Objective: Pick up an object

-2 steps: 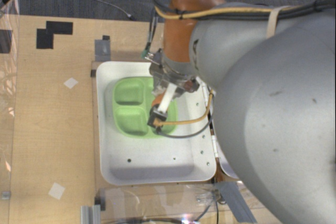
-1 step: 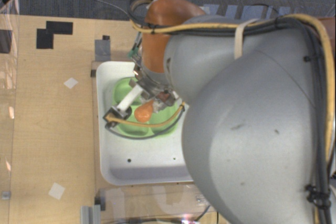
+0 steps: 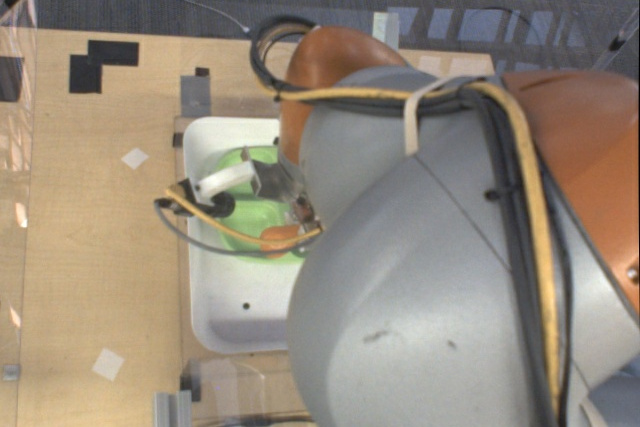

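Little of the task looks done. Tool (image 3: 262, 183) low inside the white bin (image 3: 215, 320), at its far end, right above a green object (image 3: 232, 217) lying on the bin floor. Small orange piece (image 3: 280, 235) at the green object's near edge, touching it or resting on it; cannot say which. Cannot tell whether the tool is open, closed or gripping: hidden behind wrist hardware and cabling. Judged as the reach-and-grasp stage, with the green object apparently flat on the floor. Left to do: secure a hold, then lift clear of the bin walls.

Tight on two sides. Far wall and left wall of the bin both close to the tool. Yellow cable loop (image 3: 190, 207) hanging off the tool's left side, reaching about to the left rim; could catch there on a sideways move. To the right, bulky grey arm (image 3: 440, 285) covering the rest of the bin, so the margin on that side is unreadable. More freedom toward the near end, where the bin floor lies bare apart from a small dark speck. Straight up looks the safest way out. Beyond the left rim, open wooden surface (image 3: 90, 245), flat, with a few pale paper squares and black marks only.
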You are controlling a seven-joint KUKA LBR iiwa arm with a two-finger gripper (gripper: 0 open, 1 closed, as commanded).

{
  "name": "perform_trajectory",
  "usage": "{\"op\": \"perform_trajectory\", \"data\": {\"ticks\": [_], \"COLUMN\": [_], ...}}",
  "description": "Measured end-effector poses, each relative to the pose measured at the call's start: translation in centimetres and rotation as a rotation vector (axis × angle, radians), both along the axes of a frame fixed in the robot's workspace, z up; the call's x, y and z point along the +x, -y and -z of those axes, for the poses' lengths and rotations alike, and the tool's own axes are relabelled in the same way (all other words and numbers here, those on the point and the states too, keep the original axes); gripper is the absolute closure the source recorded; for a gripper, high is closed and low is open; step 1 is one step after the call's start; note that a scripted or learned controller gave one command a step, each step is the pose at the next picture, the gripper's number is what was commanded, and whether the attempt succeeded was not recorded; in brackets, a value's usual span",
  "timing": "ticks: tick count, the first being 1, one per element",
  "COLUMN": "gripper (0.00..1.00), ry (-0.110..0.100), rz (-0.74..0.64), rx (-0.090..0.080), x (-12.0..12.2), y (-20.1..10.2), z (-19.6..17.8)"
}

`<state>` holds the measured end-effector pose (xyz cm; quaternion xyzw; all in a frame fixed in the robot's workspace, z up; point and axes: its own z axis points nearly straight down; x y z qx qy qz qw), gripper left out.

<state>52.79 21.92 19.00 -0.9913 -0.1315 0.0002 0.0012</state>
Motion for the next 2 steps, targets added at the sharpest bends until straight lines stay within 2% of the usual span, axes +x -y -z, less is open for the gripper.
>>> {"op": "perform_trajectory", "data": {"ticks": [1,2], "gripper": [1.0,1.0], "ry": [0.0,0.002], "rz": [0.057,0.058], "rx": [0.001,0.002], "x": [-4.2,-3.9], "y": [-1.7,-1.6], "z": [-0.7,-1.8]}}
